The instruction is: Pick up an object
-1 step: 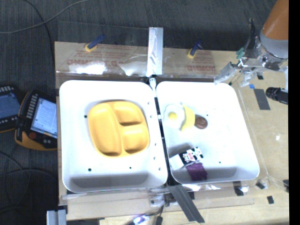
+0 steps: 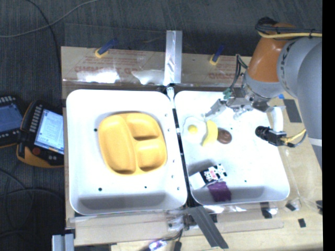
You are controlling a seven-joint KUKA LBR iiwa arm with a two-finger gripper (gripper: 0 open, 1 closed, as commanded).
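We see the arm point(image 2: 293, 61) reaching in from the right, its orange band above the wrist, and the gripper point(image 2: 226, 104) hanging over the upper part of the right bin point(image 2: 272, 166); the gripper points down and to the left, and whether it is open or closed we cannot tell; we see nothing held in it. Just below and to the left of the gripper lies a yellow cup point(image 2: 201, 132) on its side, its pale mouth turned toward the left; touching the cup's right side, almost straight below the gripper, sits a small brown round thing point(image 2: 224, 136). Farther below the gripper, near the bin's front wall, lies a small black and white packet point(image 2: 212, 173), and just below that a purple block point(image 2: 220, 191), the two close together, though we cannot say if they touch. Well to the left of the gripper, past the ridge where the two bins meet, the left bin point(image 2: 84, 156) holds a yellow divided tray point(image 2: 132, 142) lying flat near its middle; farther left still, off the bench, rests a handheld controller point(image 2: 43, 135) with a lit screen.
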